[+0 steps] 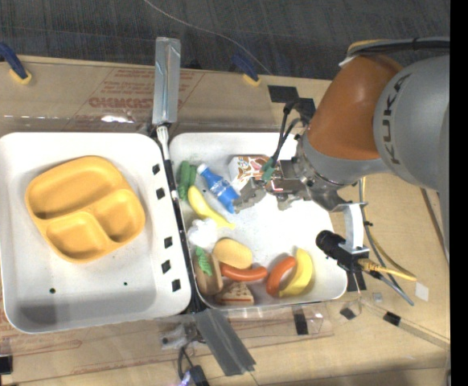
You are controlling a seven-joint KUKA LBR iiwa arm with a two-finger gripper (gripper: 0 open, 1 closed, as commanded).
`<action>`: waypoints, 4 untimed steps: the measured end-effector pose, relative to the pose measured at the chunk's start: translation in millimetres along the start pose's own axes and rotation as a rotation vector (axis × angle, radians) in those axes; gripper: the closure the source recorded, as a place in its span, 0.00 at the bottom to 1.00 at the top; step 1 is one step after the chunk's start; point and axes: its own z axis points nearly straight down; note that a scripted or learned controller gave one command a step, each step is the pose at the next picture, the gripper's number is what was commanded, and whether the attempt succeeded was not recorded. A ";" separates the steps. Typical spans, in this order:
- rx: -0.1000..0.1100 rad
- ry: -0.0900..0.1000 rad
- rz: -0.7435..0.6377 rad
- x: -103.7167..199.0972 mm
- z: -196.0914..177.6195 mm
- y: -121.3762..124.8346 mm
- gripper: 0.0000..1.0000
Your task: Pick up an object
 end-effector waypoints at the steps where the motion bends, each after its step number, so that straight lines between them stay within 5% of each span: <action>1: 0.000 0.000 0.000 0.0 0.0 0.0 0.00; 2: -0.008 -0.002 0.046 0.4 -104.4 26.0 0.00; 3: 0.011 0.000 0.142 22.3 49.0 13.2 0.00; 4: -0.002 -0.001 0.282 -0.6 144.6 95.9 0.00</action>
